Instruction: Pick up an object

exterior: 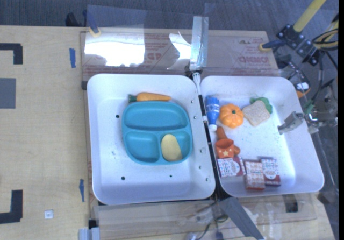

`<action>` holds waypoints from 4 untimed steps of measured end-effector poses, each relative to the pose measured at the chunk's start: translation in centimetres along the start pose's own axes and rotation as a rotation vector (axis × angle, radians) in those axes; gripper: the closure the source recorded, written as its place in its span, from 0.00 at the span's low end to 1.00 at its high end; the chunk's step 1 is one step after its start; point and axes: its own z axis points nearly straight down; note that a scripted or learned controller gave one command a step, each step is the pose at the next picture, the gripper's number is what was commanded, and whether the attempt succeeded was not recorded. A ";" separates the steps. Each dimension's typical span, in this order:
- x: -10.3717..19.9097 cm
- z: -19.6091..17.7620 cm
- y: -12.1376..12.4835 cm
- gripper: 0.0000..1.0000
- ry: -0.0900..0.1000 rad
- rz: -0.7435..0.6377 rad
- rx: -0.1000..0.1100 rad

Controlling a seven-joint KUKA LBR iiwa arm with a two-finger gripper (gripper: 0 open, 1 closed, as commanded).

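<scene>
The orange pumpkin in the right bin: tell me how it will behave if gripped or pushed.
The orange pumpkin looks round and glossy, so it may slip or roll. It touches the blue bottle, which a push would probably disturb. It is likely a light plastic toy.

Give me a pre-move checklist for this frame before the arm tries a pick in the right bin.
1. Gripper over the right bin: ok, near its right wall.
2. Finger state: cannot tell, too small and blurred.
3. Nothing held: cannot tell.
4. Nearest candidate free to approach: ok, the sandwich lies apart from the gripper with bare bin floor between.
5. Crowding elsewhere: not ok, the small cartons sit packed together, and the orange pumpkin lies against the blue bottle.
6. Left bin items out of the way: ok, carrot and blue tray are in the other bin.
</scene>
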 end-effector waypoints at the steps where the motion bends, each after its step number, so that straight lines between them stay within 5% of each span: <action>1: 4.4 10.0 7.8 0.00 0.001 -0.085 0.003; 2: 4.3 8.6 8.1 1.00 -0.003 -0.085 -0.007; 3: 0.9 -1.4 9.9 1.00 -0.004 0.047 -0.009; 4: 2.9 10.6 9.4 1.00 -0.007 -0.273 -0.017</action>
